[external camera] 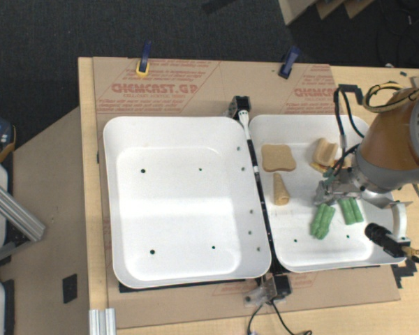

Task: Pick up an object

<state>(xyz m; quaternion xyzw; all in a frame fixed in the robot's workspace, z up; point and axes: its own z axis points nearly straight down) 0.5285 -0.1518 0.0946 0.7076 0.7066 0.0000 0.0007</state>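
Arm: I see the grey arm [398, 145] with its orange band reaching in from the right, low over the right bin [300, 250].
Gripper: the gripper [333, 192] sits at the right side of that bin, just above the two green pieces.
Fingers: I cannot tell their state from this angle.
Green pieces: one green piece [322, 222] lies tilted just below the gripper; a second green piece [352, 210] lies beside it to the right.
Tan pieces: a flat tan slice [278, 158] lies toward the far side, a small tan roll [281, 188] just nearer, and a tan block [325, 153] by the arm.
Left bin: the left bin [126, 187] stands beside the right one, their edges touching.
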